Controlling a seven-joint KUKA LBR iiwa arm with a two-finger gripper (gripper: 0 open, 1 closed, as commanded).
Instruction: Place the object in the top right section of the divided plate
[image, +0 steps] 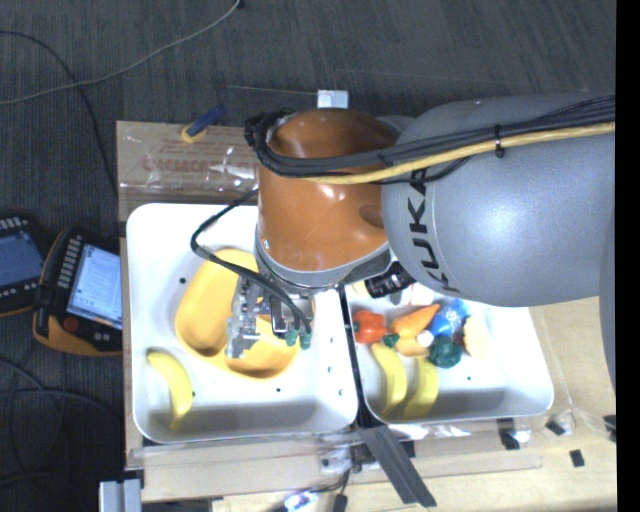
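Note:
A yellow divided plate (208, 305) lies in the left white bin (150, 240), half hidden under the arm's orange wrist. My gripper (252, 325) hangs over the plate's right side, its metal parts low above the yellow surface. A loose banana (172, 378) lies in the left bin's near left corner, apart from the plate. What lies under the gripper is hidden.
The right bin (520, 385) holds two bananas (405, 378), a carrot (410, 322), a red piece (368, 324) and blue and green toys (448, 330). The big grey arm covers the bins' far half. A handheld pendant (80, 295) sits left of the bench.

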